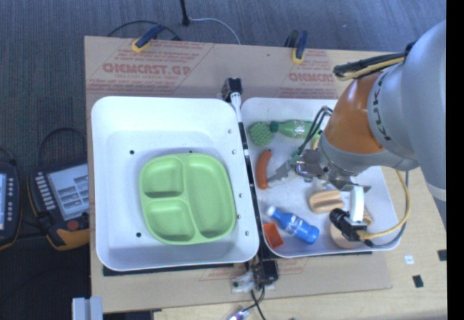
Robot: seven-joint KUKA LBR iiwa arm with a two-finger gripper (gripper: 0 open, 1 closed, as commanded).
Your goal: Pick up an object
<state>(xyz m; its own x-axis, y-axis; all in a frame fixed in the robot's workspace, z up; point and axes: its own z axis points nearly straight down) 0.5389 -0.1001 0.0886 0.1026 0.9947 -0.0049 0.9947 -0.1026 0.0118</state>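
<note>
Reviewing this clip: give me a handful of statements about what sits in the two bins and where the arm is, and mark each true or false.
1. The green divided plate lies in the left bin. True.
2. The blue bottle lies in the left bin. False: it lies in the right bin, near its front edge.
3. The arm reaches over the right bin. True.
4. The orange sausage-shaped toy lies on the green plate. False: it lies in the right bin, near the divider between the bins.
5. A green bottle lies near the back of the right bin. True.
</note>
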